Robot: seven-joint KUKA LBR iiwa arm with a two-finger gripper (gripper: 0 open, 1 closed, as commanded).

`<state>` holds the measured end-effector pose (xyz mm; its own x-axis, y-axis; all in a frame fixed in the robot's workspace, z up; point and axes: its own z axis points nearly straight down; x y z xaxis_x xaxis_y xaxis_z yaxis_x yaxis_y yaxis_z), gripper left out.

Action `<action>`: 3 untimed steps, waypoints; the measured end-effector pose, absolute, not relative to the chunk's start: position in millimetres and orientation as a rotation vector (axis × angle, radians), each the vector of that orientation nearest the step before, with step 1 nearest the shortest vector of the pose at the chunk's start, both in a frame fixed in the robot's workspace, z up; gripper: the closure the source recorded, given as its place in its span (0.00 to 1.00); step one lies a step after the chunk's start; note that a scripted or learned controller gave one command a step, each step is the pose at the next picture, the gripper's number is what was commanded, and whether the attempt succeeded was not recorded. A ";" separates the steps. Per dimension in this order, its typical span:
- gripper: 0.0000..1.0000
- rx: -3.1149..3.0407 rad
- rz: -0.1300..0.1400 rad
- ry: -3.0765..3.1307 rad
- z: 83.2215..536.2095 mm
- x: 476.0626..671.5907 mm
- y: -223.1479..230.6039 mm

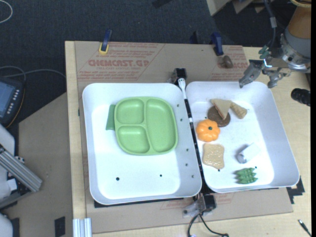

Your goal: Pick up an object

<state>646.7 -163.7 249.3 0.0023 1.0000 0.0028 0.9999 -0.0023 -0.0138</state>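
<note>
My gripper hangs over the far right corner of the right bin, its two fingers spread open with nothing between them. In that bin lie an orange pumpkin, a tan wedge on a brown disc, a small tan piece, a slice of toast, a grey object and a green pea pod. All of them sit nearer the camera and to the left of the gripper.
The left bin holds a green divided plate. A black divider runs between the bins. Blue clamps and a yellow clamp grip the cardboard sheet at the far edge.
</note>
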 end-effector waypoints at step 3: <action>0.00 -2.217 0.005 -2.218 152.3 643.8 -165.6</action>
<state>643.8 -165.6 152.3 -0.0002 1.0000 0.0017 1.0000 0.0002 -0.0063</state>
